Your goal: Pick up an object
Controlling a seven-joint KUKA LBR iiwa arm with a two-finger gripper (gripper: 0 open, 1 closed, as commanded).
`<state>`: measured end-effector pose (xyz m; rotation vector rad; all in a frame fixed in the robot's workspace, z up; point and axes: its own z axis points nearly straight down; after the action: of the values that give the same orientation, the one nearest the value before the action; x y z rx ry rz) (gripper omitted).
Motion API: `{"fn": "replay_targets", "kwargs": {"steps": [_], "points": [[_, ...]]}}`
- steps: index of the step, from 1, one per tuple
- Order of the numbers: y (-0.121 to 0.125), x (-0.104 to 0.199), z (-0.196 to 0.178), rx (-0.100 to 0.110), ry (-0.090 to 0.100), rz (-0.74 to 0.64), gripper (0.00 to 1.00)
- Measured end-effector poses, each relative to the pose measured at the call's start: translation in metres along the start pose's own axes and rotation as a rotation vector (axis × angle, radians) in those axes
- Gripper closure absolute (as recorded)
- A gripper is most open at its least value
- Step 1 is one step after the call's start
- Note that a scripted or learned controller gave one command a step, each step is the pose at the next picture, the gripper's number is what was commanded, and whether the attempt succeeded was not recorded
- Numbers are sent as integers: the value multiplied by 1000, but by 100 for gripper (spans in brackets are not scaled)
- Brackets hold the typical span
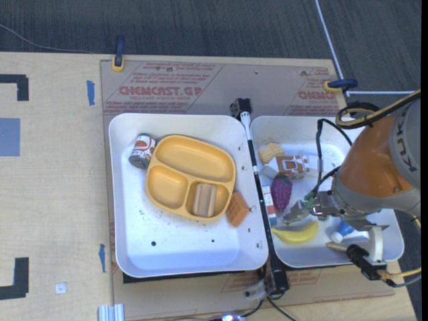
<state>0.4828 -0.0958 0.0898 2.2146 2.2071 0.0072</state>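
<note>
- The hand (295,212) was seen low in the right bin (394,246), just above the banana (296,233).
- Its grip state could not be told.
- A purple eggplant (281,191) lay just above the banana.

Logged two shallow white bins, left (120,199) and right (294,120), side by side and touching along a shared edge. Set on a cardboard sheet (214,89) with red print, laid on the pale wooden bench (53,179). Sheet pinned at far corners: blue-handled clamp (118,52) on the left, another clamp (340,83) on the right. Blue tape strip (90,92) just beside the sheet's left edge. Black corner mark (19,87) near the bench's left edge. Beyond the bench, dark grey carpet (200,12), crossed by a thin white line (324,25).
</note>
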Motion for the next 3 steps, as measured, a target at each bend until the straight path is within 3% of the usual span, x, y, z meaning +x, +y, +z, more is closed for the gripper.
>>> {"fn": "replay_targets", "kwargs": {"steps": [3], "points": [[0, 0, 0, -1, -1, 1, 0]]}}
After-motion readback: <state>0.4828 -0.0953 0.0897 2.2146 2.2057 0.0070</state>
